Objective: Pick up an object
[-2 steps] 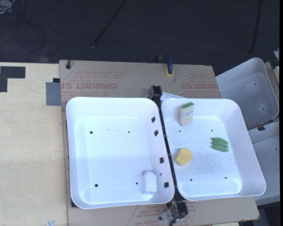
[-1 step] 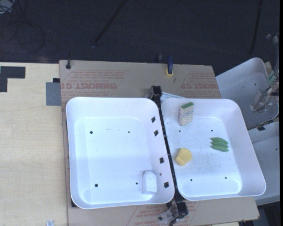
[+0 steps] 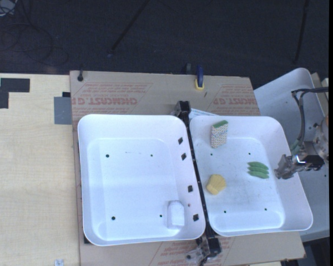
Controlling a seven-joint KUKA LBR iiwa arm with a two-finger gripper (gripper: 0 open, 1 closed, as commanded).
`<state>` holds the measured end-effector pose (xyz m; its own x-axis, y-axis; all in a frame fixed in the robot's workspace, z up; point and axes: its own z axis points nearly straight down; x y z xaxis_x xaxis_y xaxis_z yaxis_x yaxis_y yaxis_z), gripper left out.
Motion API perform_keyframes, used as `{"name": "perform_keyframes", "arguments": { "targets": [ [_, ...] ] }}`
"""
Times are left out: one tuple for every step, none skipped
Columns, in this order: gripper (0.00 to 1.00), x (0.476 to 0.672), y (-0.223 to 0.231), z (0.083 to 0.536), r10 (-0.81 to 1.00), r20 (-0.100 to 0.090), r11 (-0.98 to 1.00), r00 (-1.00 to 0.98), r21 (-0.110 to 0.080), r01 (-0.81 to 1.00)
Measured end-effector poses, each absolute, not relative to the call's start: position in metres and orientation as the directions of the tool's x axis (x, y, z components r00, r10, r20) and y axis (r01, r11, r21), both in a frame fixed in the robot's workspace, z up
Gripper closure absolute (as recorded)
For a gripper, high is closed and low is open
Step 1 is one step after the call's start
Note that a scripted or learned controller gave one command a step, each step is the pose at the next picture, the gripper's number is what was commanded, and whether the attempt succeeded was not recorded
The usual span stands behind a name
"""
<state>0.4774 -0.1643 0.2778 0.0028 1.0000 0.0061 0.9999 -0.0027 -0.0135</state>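
Worktop bins look untouched, nothing picked yet: gripper [image 3: 284, 168] hangs just right of the green pod [image 3: 258, 169], can't tell its opening.

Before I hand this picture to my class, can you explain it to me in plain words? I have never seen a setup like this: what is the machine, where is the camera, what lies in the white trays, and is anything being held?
The picture comes from one fixed camera above a bench, looking down at a slant. Two shallow white bins sit side by side on a cardboard sheet. The left bin holds one white block near its lower right corner. The right bin holds three things: a sponge with a green top standing near the far wall, a yellow lump toward the middle, and a green pod-shaped piece toward the right.

The machine is a robot arm reaching in from the right. Its gripper, a two-finger claw, sits at the right bin's right rim, just beside the green piece. Nothing shows between its fingers, so it holds nothing yet.
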Motion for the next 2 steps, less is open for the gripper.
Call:
{"name": "perform_keyframes", "arguments": {
  "targets": [
    [1.0,0.485,-0.216,0.331,1.0,-0.003,-0.002,0.002,0.002,1.0],
    [1.0,0.48,-0.118,0.358,1.0,0.002,0.008,-0.008,0.0,1.0]
  ]
}}
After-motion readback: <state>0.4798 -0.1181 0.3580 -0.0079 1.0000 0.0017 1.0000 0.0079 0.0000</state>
